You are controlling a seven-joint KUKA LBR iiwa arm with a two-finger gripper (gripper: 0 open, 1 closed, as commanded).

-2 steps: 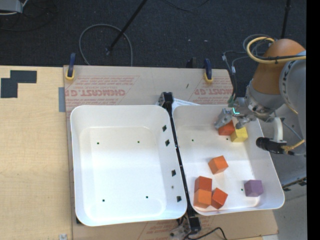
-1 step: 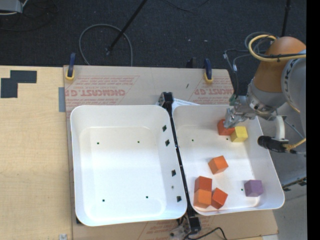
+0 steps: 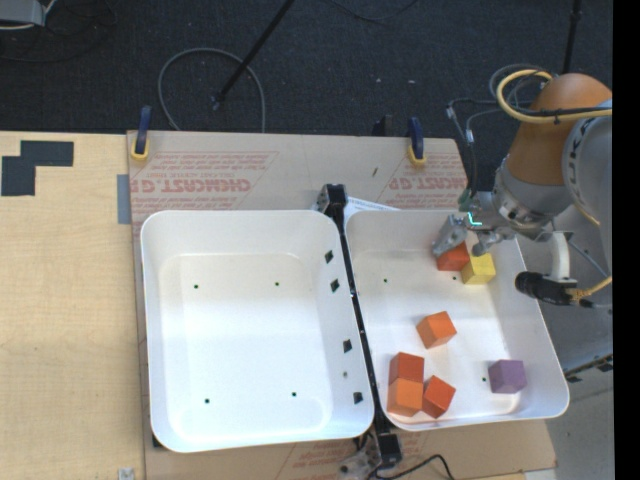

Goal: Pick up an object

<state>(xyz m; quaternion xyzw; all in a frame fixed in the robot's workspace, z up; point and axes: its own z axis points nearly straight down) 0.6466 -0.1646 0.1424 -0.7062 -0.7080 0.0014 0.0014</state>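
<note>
My gripper (image 3: 457, 240) reaches down into the far part of the right bin (image 3: 530, 318). It hangs right over a red-orange block (image 3: 453, 260), with a yellow block (image 3: 479, 269) touching that block's right side. The gripper's body hides the top of the red-orange block, and I cannot tell whether it grips the block. An orange cube (image 3: 436, 329) lies alone in the middle of the bin. Nearer the front, a cluster of three orange blocks (image 3: 415, 385) sits by the divider. A purple cube (image 3: 507, 375) rests at the front right.
The left bin (image 3: 160, 268) lies beside the right one, with a black divider strip (image 3: 348, 298) between them. The grey arm with its orange band (image 3: 560, 118) comes in from the upper right. Cardboard (image 3: 250, 173) and two clamps lie behind the bins.
</note>
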